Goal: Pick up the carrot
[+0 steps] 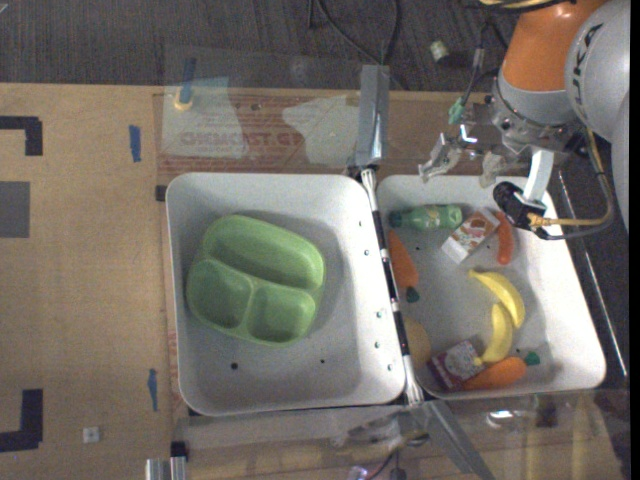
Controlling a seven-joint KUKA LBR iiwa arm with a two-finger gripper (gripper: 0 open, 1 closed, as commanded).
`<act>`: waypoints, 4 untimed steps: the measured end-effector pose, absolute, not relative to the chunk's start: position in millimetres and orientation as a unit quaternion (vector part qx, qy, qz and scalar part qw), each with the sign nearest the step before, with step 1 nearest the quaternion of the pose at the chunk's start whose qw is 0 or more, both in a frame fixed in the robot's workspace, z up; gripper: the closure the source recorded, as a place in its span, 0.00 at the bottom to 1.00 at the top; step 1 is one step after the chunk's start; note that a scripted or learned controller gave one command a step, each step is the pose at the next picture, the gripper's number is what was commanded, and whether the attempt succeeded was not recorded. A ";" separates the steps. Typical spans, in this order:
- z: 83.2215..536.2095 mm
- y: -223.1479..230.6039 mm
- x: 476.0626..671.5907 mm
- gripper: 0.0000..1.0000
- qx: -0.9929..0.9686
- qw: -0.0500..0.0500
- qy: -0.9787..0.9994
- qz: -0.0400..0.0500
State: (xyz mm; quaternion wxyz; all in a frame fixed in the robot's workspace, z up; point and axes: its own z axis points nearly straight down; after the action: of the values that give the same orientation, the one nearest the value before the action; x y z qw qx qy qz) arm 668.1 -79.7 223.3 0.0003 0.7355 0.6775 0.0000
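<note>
The hand (462, 158) hangs in the upper right of the frame above the right bin's (585, 318) top rim, fingers apart and holding nothing. The carrot (403, 264) lies against that bin's left wall, probably awkward to straddle.

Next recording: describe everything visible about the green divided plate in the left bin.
The green divided plate is a pale green, rounded-rectangular tray that looks like smooth moulded plastic. Raised ridges split it into three compartments: one large one along its upper side and two smaller ones along its lower side, and nothing lies in any of them. It lies face up, turned at a slight angle, on the floor of the left shallow white bin, a little left of the bin's centre. Only the bin floor touches it.
</note>
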 end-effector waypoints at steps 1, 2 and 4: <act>208.9 -103.9 665.6 0.00 0.657 -0.001 0.754 -0.001; 105.8 -98.5 671.8 0.00 0.631 0.006 0.776 0.004; 88.0 -109.6 568.4 0.00 0.534 0.005 0.846 0.002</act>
State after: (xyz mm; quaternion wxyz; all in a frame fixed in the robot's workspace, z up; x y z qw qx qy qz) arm 568.4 -109.6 88.0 0.0055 0.5336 0.8457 0.0020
